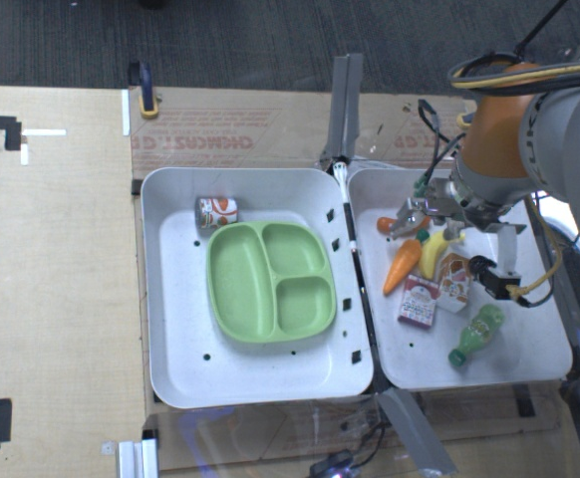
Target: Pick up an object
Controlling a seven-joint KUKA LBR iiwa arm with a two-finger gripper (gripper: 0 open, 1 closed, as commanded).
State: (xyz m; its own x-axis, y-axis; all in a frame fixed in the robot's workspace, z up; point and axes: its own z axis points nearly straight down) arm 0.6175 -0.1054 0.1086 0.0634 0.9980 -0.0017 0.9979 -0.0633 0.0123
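The left shallow white bin (160,297) holds a light green plastic plate with three compartments (270,280), lying flat near the middle. Just beyond the plate's far left corner, a small tin can with a red and white label (216,210) lies on its side.

The right shallow white bin (529,361) holds a cluster of small items. An orange toy carrot (401,266) lies tilted, with a yellow banana-shaped piece (433,253) just beside it on the right. In front of them lie a dark red carton (419,302) and a white carton with a red picture (454,281), side by side. Nearer the bin's front right, a green plastic bottle (474,336) lies on its side, apart from the cartons.

The grey arm with the orange band (509,127) reaches in from the right, its wrist bent down over the far part of the right bin. The gripper (422,219) hangs just above the carrot and banana; whether it is wide or narrow cannot be told
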